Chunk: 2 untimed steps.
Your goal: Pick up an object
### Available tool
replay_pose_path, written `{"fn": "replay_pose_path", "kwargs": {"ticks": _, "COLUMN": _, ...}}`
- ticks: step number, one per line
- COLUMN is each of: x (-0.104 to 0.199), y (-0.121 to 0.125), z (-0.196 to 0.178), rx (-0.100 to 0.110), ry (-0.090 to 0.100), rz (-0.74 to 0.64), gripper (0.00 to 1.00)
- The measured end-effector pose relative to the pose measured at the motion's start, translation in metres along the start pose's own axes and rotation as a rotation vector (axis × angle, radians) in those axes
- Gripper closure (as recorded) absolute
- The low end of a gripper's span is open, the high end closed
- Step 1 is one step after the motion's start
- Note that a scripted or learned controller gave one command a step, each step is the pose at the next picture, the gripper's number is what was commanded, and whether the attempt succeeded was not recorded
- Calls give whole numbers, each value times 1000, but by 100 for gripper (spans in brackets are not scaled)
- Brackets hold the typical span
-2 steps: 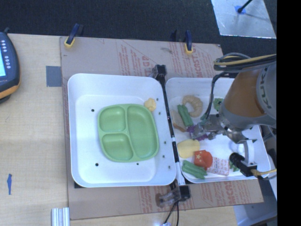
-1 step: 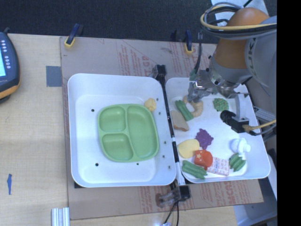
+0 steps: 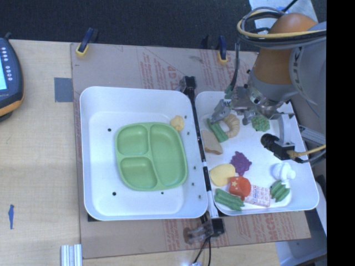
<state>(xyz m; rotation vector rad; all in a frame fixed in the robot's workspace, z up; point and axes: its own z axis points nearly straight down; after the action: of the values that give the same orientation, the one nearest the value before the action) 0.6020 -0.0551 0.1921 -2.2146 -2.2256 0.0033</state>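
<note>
At the far left edge of the wooden surface (image 3: 39, 165) sits a dark handheld controller (image 3: 6, 76) with an orange rim, and a grey tape patch (image 3: 64, 89) lies just right of it. A brown cardboard sheet (image 3: 138, 60) carries both bins. The left bin (image 3: 89, 148) holds a green divided plate (image 3: 151, 155) lying flat near its middle; a small yellow piece (image 3: 177, 122) rests just off the plate's upper right corner.

The right bin (image 3: 263, 168) is crowded with toy food. Along its left side, top to bottom: a dark green pickle-like piece (image 3: 218, 131), a tan slice (image 3: 212, 143), a yellow lemon (image 3: 221, 174) and a green pod (image 3: 228, 199). A tan ring (image 3: 233, 124) lies beside the pickle-like piece. Further right come purple grapes (image 3: 241, 162), a red tomato (image 3: 239, 186) touching the lemon, a red-and-white packet (image 3: 257, 195), a broccoli floret (image 3: 259, 123), a white piece (image 3: 284, 172) and a green piece (image 3: 280, 191).

The hand (image 3: 222, 114) hangs over the right bin's upper left corner — right above the pickle-like piece and the tan ring — and whether it is spread or pressed together cannot be told. The grey arm (image 3: 288, 49) enters from the upper right.
</note>
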Motion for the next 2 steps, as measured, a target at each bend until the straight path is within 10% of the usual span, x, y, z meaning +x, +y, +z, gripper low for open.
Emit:
{"fn": "replay_pose_path", "kwargs": {"ticks": 1, "x": -47, "y": -50, "z": 100, "rx": 2, "ry": -3, "rz": 9, "gripper": 0}}
{"fn": "replay_pose_path", "kwargs": {"ticks": 2, "x": -50, "y": -68, "z": 98, "rx": -6, "ry": 0, "rz": 2, "gripper": 0}}
